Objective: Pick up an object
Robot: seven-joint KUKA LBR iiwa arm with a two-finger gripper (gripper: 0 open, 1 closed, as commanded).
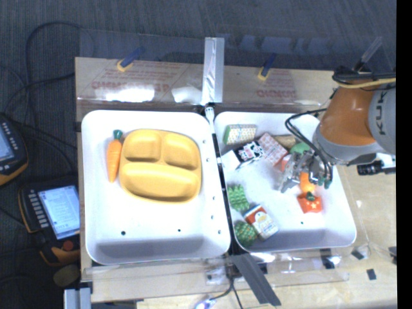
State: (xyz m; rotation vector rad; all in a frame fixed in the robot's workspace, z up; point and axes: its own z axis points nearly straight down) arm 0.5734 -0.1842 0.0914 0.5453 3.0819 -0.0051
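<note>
My gripper (302, 172) is lowered into the right bin (335, 237), near its right side, below the arm's orange band (344, 118). A small orange piece (304, 181) lies right at the gripper's tip, and a red and orange toy (310, 202) sits just in front of it. Other objects in this bin are a pink box (271, 147), a black and white item (250, 151), a green and white box (240, 134), a red and white carton (261, 221) and green leafy toys (237, 197).
The left bin (103, 230) holds a yellow divided tray (159, 165) with a toy carrot (114, 157) beside it on the left. A raised divider (219, 179) separates the bins. Cables and a tablet lie off the bench at left.
</note>
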